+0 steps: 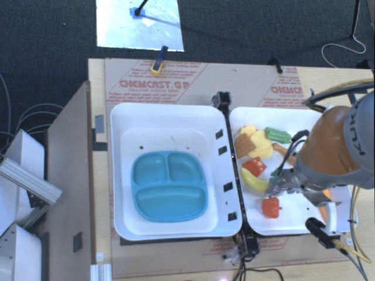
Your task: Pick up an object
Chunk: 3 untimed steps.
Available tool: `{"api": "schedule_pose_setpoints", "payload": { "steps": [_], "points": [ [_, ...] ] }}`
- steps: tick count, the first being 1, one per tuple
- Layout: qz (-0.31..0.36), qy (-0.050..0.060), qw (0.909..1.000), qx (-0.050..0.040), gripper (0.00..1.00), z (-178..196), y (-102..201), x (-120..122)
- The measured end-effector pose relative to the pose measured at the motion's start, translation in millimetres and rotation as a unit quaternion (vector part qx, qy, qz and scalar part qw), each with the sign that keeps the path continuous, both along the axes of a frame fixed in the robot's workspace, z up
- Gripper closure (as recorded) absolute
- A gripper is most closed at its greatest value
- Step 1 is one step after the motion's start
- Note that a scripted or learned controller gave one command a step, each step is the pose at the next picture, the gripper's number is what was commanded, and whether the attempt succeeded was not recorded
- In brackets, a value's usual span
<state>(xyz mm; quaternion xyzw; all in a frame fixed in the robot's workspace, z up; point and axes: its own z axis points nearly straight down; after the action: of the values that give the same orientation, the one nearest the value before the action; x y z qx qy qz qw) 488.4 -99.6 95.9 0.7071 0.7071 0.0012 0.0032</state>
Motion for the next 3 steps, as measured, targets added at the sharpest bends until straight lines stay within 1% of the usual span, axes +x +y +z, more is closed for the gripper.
{"api": "schedule_pose_setpoints", "payload": {
  "steps": [1, 2, 3],
  "points": [
    [0.000, 0.000, 1.0000, 0.0001, 0.00, -0.4, 0.1, -0.1],
    [0.000, -0.001, 1.0000, 0.0002, 1.00, 10.3, 0.2, 0.9],
    [0.001, -0.001, 1.0000, 0.0003, 0.00, 9.9, 0.2, 0.8]
  ]
}}
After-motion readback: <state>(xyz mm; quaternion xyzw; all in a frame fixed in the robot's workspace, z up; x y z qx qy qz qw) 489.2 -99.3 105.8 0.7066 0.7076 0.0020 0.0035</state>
